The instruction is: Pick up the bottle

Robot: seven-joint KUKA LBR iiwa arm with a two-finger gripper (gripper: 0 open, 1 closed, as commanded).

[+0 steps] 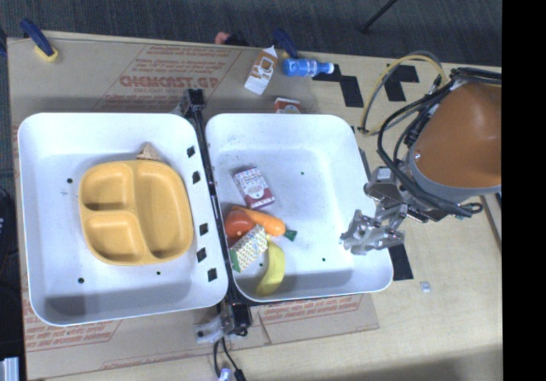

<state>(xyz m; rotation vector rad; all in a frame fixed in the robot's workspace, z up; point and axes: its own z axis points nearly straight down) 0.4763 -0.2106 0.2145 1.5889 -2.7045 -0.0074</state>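
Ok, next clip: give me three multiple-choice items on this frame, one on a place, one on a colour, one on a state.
1. Where does the small blue plastic bottle lie?
A. in the left bin
B. on the bench beyond the right white bin
C. in the tray

2. What colour is the compartment tray in the left white bin?
A. yellow
B. green
C. red

3. Where is the tool?
A. clamped on the bottle
B. over the tray
C. at the right bin's right rim

Key: B, it lies on the cardboard past the bin's far rim; A, the tray is plainly yellow; C, the tool is at that rim, far from the bottle.
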